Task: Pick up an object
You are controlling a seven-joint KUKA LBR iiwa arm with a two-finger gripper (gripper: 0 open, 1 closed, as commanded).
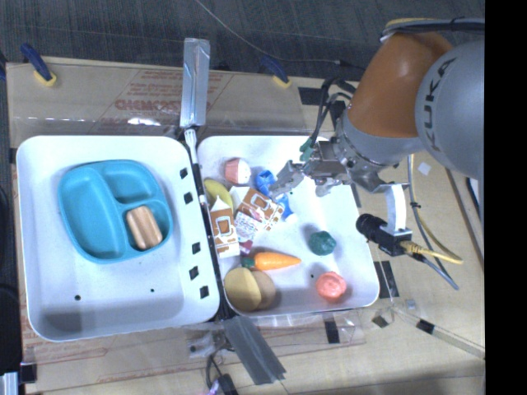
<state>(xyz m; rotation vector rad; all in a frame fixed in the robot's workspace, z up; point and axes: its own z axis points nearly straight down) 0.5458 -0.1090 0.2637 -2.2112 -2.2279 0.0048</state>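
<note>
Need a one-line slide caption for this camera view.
Gripper hovers over the toy-filled right bin; left bin holds a blue tray.

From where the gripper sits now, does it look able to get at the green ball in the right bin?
Probably yes. The gripper hangs over the right bin, and the green ball lies apart on bare white floor, with the carrot and the red piece off to its sides and nothing over it.

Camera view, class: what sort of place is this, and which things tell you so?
Most likely a robotics lab test bench. A grey and orange arm reaches over two white bins, toy food such as a carrot lies in the right one, and clamps pin a board down.
</note>
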